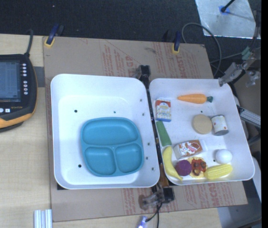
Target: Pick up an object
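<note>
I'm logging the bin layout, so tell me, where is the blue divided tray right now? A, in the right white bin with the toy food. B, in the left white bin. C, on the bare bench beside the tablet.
B: the blue divided tray lies flat in the left white bin, apart from the toy food.

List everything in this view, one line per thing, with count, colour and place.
bins: 2, white, side by side on the bench
divided tray: 1, blue, left bin
carrot: 1, orange, right bin, far side
small carton: 1, red and white, right bin, far left
round disc: 1, tan, right bin, middle
can: 1, silver, beside the disc
green stick: 1, right bin, left edge
banana: 1, yellow, near left
corn: 1, yellow, near right
egg: 1, white, above the corn
pendant: 1, black and orange, left of the bins
</note>
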You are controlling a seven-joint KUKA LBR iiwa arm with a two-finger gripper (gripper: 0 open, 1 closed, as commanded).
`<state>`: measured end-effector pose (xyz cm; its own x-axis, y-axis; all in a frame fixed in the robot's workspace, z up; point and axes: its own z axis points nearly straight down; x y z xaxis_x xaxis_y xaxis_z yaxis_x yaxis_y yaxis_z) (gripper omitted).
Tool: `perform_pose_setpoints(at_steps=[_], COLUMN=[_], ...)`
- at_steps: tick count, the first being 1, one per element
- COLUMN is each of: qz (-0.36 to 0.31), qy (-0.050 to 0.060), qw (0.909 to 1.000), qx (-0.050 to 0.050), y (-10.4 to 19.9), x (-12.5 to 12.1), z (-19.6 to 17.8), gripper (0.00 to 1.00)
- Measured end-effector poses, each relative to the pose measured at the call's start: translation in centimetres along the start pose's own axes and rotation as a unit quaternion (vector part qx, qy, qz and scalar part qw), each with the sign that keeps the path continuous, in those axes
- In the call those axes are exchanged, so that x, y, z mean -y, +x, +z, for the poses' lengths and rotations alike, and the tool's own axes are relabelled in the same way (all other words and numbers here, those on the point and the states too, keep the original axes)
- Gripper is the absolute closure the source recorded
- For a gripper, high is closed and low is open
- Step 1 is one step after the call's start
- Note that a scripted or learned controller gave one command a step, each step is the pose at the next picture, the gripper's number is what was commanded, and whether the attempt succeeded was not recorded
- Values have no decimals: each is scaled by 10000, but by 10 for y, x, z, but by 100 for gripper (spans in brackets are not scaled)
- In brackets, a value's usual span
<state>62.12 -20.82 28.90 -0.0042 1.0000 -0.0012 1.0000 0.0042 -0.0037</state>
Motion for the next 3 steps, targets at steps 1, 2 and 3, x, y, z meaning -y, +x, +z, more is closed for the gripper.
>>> perform_pose_setpoints(at_steps=[1,2,3], qz=[-17,-9,-17], qy=[16,10,16], qw=[10000,10000,10000], qx=[-5,-2,6], y=[20,30,29], x=[-10,35,34], z=[186,198,187], gripper=[0,0,100])
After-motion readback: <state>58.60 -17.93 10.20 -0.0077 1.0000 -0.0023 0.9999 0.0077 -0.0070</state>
